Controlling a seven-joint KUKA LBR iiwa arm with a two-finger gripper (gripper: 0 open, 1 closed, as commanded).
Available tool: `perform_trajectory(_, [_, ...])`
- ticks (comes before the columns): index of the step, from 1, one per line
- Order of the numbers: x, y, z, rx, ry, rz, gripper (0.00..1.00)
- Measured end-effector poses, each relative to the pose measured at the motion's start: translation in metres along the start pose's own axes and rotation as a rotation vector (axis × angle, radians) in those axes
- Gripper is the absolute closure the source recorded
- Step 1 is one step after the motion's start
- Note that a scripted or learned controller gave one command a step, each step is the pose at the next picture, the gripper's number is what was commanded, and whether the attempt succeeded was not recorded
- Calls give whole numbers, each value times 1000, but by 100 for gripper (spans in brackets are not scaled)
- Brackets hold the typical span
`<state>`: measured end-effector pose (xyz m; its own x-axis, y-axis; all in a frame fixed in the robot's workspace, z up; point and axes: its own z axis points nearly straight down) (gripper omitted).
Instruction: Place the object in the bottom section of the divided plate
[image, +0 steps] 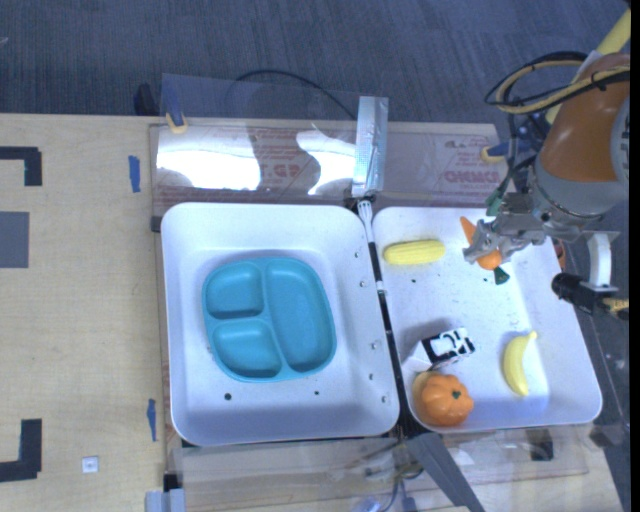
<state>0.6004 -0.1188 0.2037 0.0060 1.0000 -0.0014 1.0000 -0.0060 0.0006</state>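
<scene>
Since the claw (492, 248) sits over the carrot (478, 245), grip unclear, expect you'll target the plate (268, 318).

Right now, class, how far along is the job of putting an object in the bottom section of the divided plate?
Done: nothing yet; the blue divided plate in the left bin shows bare sections. In hand: the gripper is low in the right bin at a small orange carrot-like toy; whether it grips it is unclear. Left: lifting, carrying across and placing. The corn, banana, pumpkin and black-and-white toy lie untouched.

Wooden bench (70, 330) (pale), dark floor (300, 40).
</scene>
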Motion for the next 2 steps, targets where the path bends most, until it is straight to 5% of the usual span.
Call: perform_trajectory(2, [160, -27, 20, 6, 4, 24, 100])
